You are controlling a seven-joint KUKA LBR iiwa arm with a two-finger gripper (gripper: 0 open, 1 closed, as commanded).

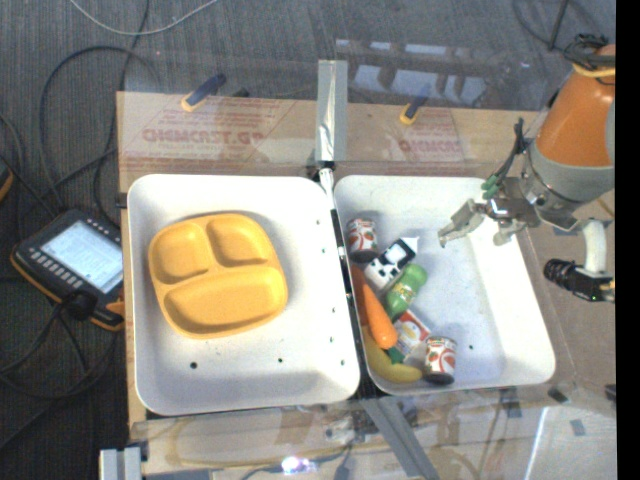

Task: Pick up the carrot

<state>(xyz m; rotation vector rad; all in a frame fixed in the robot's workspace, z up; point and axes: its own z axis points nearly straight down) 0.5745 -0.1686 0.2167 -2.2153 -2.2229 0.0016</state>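
From my seat the carrot (376,314) lies in the right bin (510,308), hard against that bin's left wall, its length running from far to near with the fatter end nearer me. It sits in a crowded little heap: a black-and-white block (388,261) and a red-and-white can (360,236) just beyond its far end, a green bottle (405,288) just to its right, a banana (392,370) at its near end, and two more red-and-white cans (425,350) just to its near right. Several of these look to be touching it or each other, though I cannot say exactly which.

The tool (458,227) hangs over the far middle of the right bin, well apart from the carrot and up to its right. Its two fingers stand spread fairly wide, pointing left and a little down, and nothing sits between them. The grey arm with its orange band (580,118) comes in from the right edge.

The left bin (240,388) carries a yellow sectioned plate (218,271), which has no part in this job.

As I judge it, the pick is barely begun. Nothing is grasped, and the carrot rests undisturbed on the bin floor. What is left is nearly everything: carry the tool left and nearer, line its opening across the carrot's narrow width, come down between the wall and the green bottle, close, and lift. The tight clearance on the wall side looks like the hard part.
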